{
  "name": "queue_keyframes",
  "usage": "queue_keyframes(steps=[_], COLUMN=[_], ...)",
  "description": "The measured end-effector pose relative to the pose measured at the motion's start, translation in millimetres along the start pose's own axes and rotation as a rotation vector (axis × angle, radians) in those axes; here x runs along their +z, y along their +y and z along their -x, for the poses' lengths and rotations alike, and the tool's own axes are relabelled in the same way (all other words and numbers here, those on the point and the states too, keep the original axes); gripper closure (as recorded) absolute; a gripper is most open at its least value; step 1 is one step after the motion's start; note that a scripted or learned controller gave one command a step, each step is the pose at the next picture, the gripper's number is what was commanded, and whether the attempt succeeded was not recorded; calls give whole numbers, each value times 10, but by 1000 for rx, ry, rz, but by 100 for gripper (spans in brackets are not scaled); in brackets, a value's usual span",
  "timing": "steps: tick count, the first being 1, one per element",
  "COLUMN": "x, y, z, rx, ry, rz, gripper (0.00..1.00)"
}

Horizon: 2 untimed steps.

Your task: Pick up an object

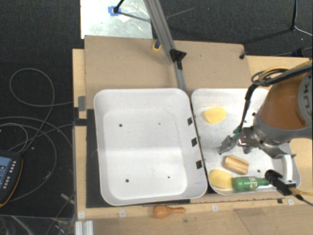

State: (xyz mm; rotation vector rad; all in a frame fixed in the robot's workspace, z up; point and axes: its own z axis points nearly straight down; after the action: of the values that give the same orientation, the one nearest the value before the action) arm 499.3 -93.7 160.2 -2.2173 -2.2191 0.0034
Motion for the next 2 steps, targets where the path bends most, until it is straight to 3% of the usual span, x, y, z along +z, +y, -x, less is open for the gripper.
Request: queue_keyframes(steps=[1,2], x=[506,373], y=[34,53], z=[94,94], rx=[1,2], ry=[0,-2], rz=[0,7], gripper=[0,100])
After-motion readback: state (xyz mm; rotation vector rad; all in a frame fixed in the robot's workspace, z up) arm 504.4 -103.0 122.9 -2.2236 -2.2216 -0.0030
